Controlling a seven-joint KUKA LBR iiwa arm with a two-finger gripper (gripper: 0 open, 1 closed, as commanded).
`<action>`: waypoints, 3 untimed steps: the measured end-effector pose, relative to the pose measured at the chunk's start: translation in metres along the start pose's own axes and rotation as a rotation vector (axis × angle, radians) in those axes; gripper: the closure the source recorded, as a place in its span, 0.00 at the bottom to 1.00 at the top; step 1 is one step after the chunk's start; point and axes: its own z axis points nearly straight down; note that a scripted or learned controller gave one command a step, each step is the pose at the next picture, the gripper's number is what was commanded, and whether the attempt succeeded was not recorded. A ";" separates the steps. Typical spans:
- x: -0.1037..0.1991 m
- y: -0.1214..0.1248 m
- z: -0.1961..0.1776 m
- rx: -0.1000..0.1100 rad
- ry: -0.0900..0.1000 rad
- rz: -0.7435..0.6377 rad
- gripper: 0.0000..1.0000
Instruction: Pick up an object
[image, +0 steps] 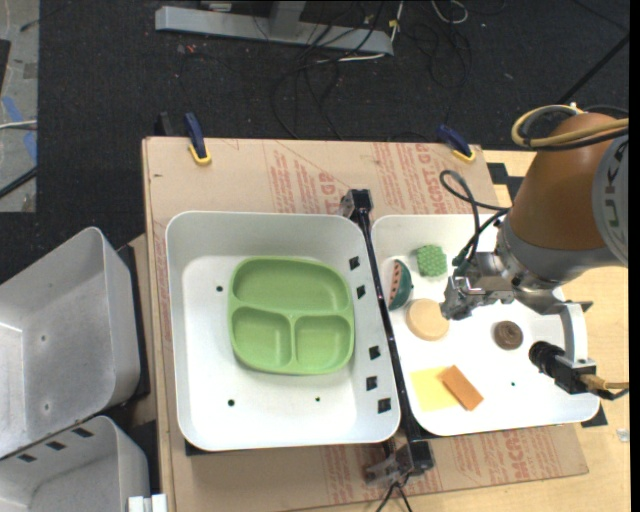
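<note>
Gripper (458, 298) hovers mid-right of frame over the right bin (545, 410); finger state can't be told. Nearest target, the tan round disc (428, 320), lies just lower-left of it, beside the watermelon slice (400, 283).

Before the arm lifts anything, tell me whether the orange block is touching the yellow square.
Touching. The camera view shows the orange block lying across the yellow square's right edge, overlapping it with no gap.
</note>
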 end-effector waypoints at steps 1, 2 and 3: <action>0.058 0.006 0.008 0.000 0.000 0.000 1.00; 0.102 0.005 0.007 -0.001 -0.001 0.000 1.00; 0.158 0.013 0.003 -0.003 0.000 -0.001 1.00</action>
